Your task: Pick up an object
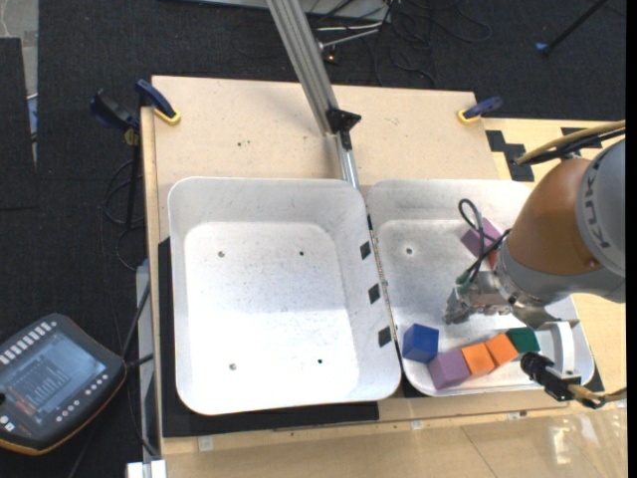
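Nearest, along the right bin's (418,217) front wall, lie a blue cube (420,343), purple block (447,368), orange block (479,356) and green block (523,343). Just behind them, the gripper (466,305) hangs low, so the blue cube sits forward-left of it. Farther back, another purple block (481,237) lies beside the arm.

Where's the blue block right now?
The blue block lies in the right bin, near its front-left corner, just left of the purple block and below-left of the gripper.
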`<state>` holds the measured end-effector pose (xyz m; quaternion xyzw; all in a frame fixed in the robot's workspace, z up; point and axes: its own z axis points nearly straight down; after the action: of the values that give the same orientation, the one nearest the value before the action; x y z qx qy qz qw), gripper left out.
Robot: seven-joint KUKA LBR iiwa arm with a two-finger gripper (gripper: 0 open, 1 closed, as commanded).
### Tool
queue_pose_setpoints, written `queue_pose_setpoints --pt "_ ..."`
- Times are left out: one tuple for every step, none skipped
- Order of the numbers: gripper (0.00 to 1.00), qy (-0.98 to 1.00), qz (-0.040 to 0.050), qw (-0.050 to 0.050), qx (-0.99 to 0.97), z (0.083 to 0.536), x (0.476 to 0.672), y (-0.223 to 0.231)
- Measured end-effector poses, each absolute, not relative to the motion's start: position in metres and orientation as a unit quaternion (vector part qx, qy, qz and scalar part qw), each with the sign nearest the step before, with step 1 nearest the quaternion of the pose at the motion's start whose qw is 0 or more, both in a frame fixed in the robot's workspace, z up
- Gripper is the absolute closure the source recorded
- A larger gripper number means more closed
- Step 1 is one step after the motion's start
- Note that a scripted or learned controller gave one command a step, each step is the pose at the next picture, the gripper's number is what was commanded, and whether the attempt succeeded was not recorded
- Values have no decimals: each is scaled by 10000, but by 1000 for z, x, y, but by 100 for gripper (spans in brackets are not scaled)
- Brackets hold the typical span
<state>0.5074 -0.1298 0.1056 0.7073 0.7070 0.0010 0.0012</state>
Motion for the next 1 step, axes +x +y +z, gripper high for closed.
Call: queue_pose_setpoints --pt "100 7079 17 28 7063 165 502 -130"
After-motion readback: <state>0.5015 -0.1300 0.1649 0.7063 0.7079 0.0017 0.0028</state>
